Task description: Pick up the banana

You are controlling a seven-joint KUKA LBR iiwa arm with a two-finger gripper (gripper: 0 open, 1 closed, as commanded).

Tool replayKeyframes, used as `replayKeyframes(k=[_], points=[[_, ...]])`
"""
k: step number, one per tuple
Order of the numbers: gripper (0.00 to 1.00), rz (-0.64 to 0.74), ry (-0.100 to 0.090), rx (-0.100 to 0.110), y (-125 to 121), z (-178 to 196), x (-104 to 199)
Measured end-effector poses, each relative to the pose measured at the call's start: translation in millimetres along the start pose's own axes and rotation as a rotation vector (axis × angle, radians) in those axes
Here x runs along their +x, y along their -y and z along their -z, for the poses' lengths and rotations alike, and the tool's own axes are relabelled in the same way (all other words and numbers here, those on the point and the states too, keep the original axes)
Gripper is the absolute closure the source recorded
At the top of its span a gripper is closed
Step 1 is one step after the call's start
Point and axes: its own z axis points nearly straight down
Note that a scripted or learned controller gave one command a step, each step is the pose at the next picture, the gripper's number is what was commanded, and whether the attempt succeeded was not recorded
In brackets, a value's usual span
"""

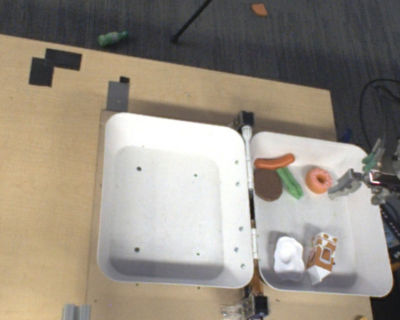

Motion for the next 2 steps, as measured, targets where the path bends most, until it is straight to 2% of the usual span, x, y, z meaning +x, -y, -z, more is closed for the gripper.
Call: replayKeyframes(k=[1, 2], points=[[0.00, 0.103, -0.001, 0.002, 10, -95, 47], [0.00, 0.535, -0.001, 0.000, 17, -81, 123]])
